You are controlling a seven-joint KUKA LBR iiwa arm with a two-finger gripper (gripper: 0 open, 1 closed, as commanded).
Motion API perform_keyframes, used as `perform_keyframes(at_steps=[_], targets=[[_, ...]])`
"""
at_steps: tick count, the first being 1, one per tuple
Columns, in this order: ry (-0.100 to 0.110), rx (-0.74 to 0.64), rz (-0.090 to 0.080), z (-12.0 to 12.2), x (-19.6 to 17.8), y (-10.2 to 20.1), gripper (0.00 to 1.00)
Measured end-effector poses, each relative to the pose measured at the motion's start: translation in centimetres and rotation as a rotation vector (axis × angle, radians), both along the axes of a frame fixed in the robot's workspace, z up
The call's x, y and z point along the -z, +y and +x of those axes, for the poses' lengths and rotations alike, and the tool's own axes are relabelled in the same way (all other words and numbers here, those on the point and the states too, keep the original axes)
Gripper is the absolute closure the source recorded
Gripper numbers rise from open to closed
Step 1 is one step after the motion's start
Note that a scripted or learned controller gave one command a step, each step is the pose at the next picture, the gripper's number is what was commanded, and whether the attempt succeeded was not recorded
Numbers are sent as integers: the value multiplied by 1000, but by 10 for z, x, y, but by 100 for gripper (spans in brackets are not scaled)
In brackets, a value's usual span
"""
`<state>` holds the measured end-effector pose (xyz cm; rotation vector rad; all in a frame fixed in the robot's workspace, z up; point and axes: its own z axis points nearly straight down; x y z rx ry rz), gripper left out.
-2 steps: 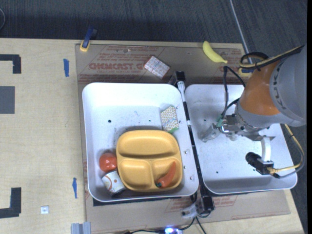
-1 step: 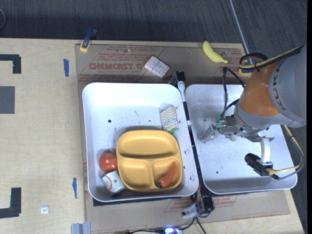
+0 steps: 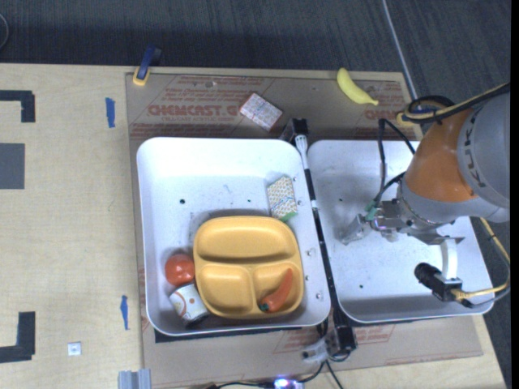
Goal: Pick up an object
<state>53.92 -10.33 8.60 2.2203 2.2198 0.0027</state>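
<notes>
My gripper (image 3: 353,231) hangs low over the middle of the right bin (image 3: 389,302), with nothing visible beneath it but the white floor. In the left bin (image 3: 162,164) lies a yellow divided tray (image 3: 243,258) with an orange-red carrot-like piece (image 3: 278,292) in its front right compartment. A red tomato (image 3: 179,269) and a small white and orange cup (image 3: 188,301) rest against the tray's left side. A patterned packet (image 3: 281,195) lies by the bin's right wall.
On the cardboard behind the bins lie a yellow banana (image 3: 356,87), a speckled square packet (image 3: 260,111) and a blue clip (image 3: 145,65). A black fitting (image 3: 434,281) with a cable sticks out from the arm over the right bin's front right.
</notes>
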Motion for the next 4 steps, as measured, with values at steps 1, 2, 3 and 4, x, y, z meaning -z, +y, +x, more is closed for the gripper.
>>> perform_keyframes(at_steps=[1, 2, 3, 4], targets=[[0, -3, -1, 56, 0, 10, 0], [0, -2, -1, 92, 1, -13, 0], [-3, -5, -4, 93, -10, -13, 100], [0, -2, 0, 51, -145, 20, 100]])
